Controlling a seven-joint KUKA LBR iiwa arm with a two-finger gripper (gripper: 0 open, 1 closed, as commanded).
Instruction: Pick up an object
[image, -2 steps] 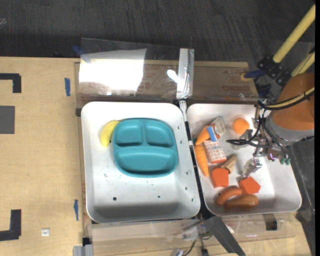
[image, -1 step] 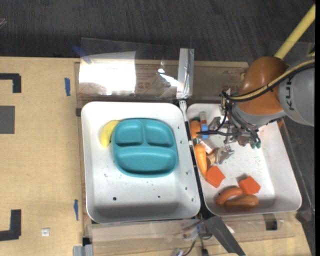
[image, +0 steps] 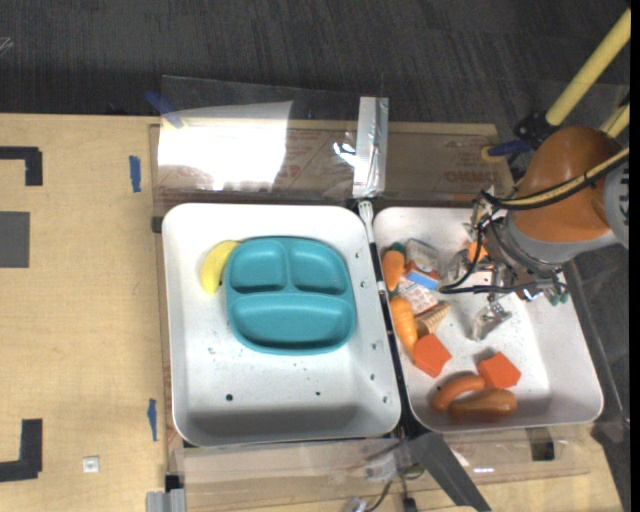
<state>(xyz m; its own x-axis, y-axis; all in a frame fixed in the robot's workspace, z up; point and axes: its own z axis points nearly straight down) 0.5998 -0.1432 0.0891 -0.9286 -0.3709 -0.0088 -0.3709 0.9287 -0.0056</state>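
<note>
Your hand hangs low over the right bin, near its middle; I cannot tell its state. Nearest pick: orange block, just below the hand toward the near rim. The sausages lie beyond it, long axis across the bin. Bare floor lies right of the hand. More clutter crowds the left wall, by the carrot.
</note>
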